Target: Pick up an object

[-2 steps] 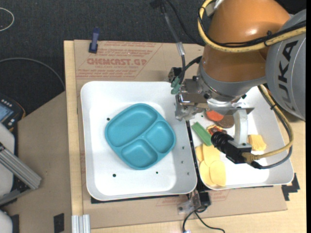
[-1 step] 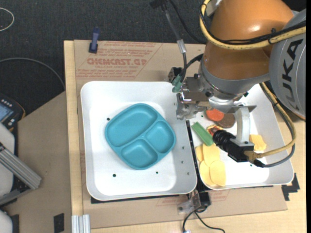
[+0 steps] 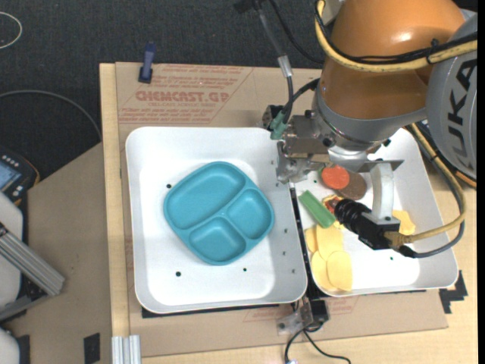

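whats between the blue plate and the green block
In the camera view: just bare left bin floor and the bins' adjoining rims between the blue plate and the green block.

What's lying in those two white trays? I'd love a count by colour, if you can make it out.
Blue: 1, a divided plate, left bin
Green: 1, a stick, right bin
Orange-red: 1, a round piece
Yellow: at least 2, overlapping yellow pieces, hard to separate
Total: at least 5; the arm covers part of the right bin
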`<action>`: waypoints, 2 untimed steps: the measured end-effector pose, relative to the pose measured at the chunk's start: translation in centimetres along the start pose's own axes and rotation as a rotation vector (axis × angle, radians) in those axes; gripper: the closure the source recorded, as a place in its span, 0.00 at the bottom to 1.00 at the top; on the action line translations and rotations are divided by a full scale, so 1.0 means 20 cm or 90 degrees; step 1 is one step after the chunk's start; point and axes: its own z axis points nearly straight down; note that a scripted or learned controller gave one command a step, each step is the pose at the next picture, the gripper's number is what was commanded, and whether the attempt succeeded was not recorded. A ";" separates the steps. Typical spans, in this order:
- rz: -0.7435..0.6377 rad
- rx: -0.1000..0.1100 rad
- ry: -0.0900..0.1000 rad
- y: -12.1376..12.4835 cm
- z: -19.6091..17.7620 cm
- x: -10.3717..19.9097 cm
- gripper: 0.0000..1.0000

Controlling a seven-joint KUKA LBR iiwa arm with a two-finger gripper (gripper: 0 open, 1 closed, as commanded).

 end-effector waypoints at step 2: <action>0.009 0.013 -0.002 -0.06 0.31 -0.58 1.00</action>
